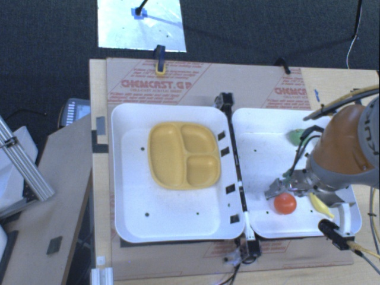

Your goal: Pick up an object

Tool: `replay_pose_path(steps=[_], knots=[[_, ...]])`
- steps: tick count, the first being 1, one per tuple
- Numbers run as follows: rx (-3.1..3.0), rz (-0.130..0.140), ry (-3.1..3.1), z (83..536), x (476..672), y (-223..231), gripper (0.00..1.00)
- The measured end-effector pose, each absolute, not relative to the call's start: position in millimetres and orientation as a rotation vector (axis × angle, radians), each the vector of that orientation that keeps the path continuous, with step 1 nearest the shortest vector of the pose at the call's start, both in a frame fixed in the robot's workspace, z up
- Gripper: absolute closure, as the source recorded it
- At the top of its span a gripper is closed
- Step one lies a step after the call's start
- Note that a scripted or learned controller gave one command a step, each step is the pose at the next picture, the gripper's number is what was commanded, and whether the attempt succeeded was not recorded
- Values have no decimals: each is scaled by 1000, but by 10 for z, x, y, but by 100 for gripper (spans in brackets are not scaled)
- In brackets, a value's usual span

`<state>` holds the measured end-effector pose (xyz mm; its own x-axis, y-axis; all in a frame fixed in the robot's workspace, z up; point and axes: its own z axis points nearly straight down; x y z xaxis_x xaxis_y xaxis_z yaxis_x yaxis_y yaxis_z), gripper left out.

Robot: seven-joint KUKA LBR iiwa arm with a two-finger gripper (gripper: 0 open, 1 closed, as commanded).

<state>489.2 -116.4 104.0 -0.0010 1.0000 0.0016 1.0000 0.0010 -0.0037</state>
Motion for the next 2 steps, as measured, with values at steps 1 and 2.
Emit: replay_pose_path(steps=[1, 2], knots=[[-2220, 0, -2220, 833, 4895, -1161, 0], [-2222, -4, -2222, 952, 4909, -1160, 100]])
